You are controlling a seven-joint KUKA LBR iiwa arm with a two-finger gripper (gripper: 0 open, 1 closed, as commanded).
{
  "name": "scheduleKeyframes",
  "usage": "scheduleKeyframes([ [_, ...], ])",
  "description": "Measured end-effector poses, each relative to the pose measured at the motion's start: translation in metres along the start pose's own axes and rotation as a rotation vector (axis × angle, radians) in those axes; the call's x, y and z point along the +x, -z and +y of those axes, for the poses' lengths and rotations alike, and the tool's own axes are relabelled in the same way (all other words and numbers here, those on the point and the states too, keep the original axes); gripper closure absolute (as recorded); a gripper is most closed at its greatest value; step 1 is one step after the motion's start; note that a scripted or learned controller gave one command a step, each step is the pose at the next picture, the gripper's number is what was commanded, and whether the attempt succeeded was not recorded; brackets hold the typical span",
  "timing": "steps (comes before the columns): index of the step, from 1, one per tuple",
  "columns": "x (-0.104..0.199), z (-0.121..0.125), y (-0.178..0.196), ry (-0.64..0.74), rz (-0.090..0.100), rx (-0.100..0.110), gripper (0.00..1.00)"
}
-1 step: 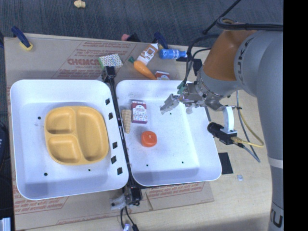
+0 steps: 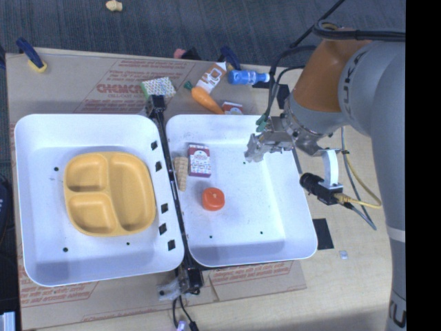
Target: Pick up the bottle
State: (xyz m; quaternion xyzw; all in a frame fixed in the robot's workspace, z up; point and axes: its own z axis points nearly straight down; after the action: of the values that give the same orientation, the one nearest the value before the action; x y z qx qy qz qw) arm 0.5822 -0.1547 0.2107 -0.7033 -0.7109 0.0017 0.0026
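Note:
A blue bottle lies on its side on the cardboard behind the right bin. Just left of it lies a white bottle with an orange label, also outside the bin. My gripper hangs over the upper middle of the right bin, in front of both bottles and well apart from them. The bin floor below it is bare, and I see no object at its tip.
In the right bin are a red box, a cone and a red-orange round object. A carrot and a green-white packet lie behind the bins. The left bin holds a yellow divided plate.

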Motion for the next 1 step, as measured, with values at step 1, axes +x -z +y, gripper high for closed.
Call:
scheduleKeyframes([
  [1, -0.0324, -0.0741, -0.0493, 0.103, 0.0, -0.002, 1.0],
])
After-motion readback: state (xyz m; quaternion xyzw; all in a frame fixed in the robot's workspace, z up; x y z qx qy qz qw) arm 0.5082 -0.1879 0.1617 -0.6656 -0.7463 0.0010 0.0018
